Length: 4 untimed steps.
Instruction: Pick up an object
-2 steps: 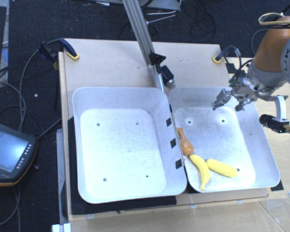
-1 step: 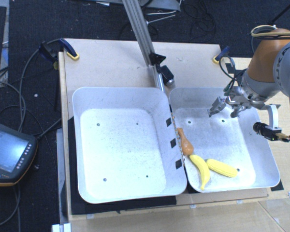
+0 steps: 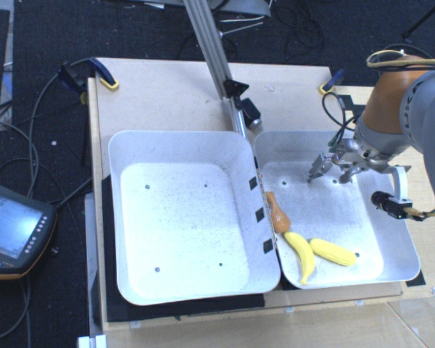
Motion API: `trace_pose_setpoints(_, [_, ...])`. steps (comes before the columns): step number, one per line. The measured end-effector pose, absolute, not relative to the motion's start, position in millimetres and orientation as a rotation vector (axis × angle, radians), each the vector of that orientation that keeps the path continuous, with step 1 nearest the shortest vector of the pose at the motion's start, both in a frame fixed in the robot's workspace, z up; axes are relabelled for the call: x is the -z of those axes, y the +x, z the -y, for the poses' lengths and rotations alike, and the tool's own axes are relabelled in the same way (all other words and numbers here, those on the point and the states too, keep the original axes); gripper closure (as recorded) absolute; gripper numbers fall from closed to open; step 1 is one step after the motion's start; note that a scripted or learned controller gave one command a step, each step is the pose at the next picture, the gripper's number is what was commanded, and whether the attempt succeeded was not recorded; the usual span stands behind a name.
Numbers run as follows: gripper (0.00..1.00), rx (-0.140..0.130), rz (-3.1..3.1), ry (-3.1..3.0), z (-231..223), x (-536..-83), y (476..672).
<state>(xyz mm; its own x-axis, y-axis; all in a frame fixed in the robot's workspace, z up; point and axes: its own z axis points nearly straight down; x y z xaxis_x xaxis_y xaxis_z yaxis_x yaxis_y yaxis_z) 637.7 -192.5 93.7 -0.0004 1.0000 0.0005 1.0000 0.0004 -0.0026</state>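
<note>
Grey arm (image 3: 420, 111) reaching in from the right, orange band (image 3: 388, 107) just above the wrist behind the claw, claw (image 3: 326, 167) angled down and leftward, its fingers spread apart, nothing between them
</note>
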Motion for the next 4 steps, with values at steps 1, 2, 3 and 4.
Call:
trace_pose_setpoints(1, [1.00, 0.001, 2.223, -2.221, 193, -106, 638.8])
trace_pose_setpoints(2, [1.00, 0.003, 2.224, -2.224, 200, -153, 642.8])
trace_pose_setpoints(3, [1.00, 0.004, 2.225, -2.224, 200, -204, 643.9])
trace_pose_setpoints(4, [1.00, 0.002, 2.226, -2.217, 158, -212, 642.2])
